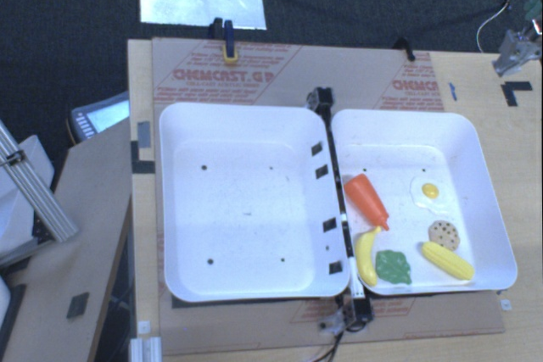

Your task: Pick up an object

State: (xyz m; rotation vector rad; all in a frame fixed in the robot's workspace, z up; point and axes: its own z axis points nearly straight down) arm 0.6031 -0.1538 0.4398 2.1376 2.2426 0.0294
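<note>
Five objects are lying in your right bin (475, 140): carrot (366, 197), egg (429, 192), cookie (443, 233), corn (447, 260), banana (366, 257); tool state: cannot tell.

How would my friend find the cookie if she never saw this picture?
Look in the right-hand white bin, where the toy food lies. Near its front right corner, the small round tan cookie with dark chips sits between the fried egg behind it and the yellow corn cob in front. It alone is brown and speckled.
</note>
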